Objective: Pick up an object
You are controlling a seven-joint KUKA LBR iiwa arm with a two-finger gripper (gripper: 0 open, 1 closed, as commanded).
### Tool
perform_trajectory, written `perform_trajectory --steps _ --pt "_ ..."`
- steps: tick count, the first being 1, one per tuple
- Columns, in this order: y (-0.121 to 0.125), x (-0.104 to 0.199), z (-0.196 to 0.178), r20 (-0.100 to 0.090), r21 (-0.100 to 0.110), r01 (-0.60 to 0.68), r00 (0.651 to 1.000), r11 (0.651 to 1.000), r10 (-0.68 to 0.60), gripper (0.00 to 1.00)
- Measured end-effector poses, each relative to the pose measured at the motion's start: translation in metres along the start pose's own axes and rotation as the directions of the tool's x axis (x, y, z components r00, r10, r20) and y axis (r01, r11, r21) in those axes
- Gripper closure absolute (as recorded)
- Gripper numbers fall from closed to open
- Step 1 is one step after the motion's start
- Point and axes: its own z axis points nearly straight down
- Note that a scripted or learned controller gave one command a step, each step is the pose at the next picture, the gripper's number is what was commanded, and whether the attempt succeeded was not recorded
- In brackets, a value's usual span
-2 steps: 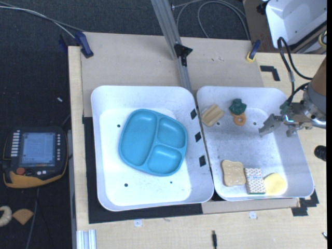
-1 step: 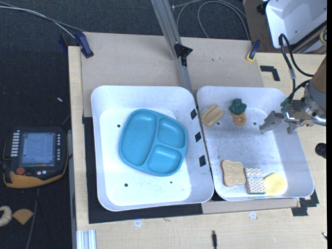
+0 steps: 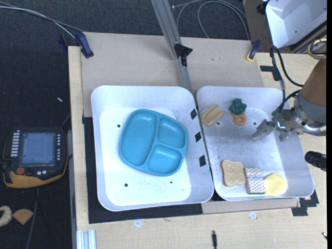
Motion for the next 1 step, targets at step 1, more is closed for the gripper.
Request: perform_trajectory --steps 1 --pt "0.0004 0.0042 0.043 -0.001 0.0 0.0 1.0 1.0 0.0 0.0"
